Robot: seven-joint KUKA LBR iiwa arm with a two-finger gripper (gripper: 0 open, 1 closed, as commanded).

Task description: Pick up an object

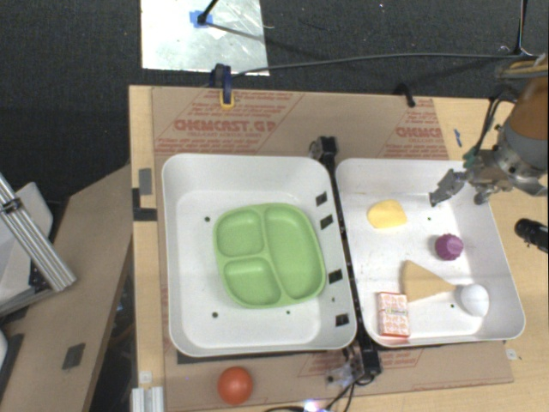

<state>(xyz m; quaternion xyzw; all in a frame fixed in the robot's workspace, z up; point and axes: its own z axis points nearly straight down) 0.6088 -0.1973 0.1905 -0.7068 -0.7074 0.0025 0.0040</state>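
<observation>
The right bin (506, 256) holds a yellow lump (388, 214), a small purple ball (449, 246), a tan wedge (419, 281), a white ball (471, 299) and a red-and-white box (393, 314). My gripper (461, 190) hangs over the bin's far right corner, up and to the right of the yellow lump and above the purple ball. Its two dark fingers (441, 188) are spread open with nothing between them.
A green divided plate (268, 254) lies in the left bin (184, 230). An orange ball (235, 384) rests on the bench in front of the left bin. A black divider with clips (336, 230) runs between the bins.
</observation>
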